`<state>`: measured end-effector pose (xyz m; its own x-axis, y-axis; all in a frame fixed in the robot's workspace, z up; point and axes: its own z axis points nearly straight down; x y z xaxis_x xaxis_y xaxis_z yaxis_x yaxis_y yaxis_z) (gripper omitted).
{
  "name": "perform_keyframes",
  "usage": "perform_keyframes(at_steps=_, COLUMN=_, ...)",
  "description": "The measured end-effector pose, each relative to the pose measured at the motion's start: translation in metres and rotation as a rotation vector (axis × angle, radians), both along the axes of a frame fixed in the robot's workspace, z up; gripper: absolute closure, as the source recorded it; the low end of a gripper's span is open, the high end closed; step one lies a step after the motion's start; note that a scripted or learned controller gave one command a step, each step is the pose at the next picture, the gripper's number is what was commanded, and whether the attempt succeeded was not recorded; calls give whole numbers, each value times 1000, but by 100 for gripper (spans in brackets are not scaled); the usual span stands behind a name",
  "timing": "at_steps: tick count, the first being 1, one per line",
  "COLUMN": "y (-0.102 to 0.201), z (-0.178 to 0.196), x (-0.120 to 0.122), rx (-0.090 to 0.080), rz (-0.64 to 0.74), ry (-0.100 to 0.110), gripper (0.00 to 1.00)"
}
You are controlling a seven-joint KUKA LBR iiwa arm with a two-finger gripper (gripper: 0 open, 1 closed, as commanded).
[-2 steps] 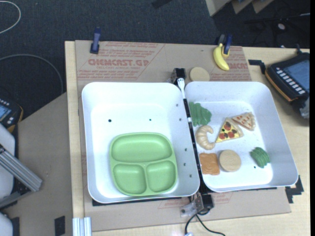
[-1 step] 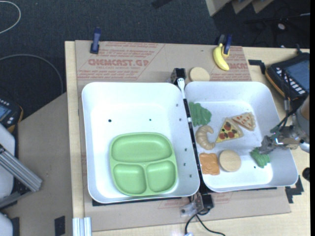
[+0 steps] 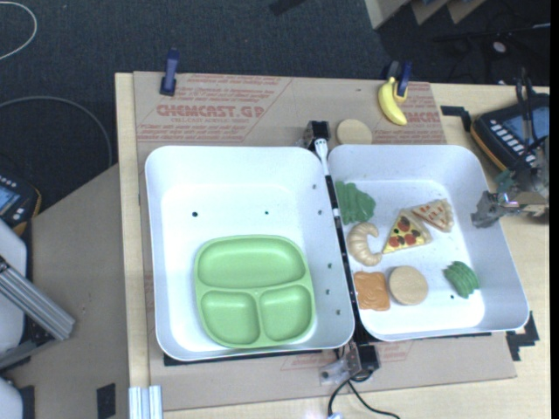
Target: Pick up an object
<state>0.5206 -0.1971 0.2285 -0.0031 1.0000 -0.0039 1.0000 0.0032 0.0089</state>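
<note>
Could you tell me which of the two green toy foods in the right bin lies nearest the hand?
The small green piece near the right wall; the larger one sits by the divider.

Dark carpet floor [image 3: 218, 24] lies beyond the brown board [image 3: 262, 103] — a white cable [image 3: 26, 24] loops at the board's far left, lit evenly.

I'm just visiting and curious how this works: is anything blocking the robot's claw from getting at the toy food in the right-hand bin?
Nothing visible stands in the way. The gripper hangs at the right bin's right rim, and the floor between it and the nearest pieces, the pizza slice, sandwich wedge and green piece, is bare. The food lies spread out, uncovered.
</note>
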Motion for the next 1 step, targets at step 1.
perform_keyframes(at_steps=1, y=28, z=33, x=-43, rx=5, rz=-2, ry=9, gripper=100)
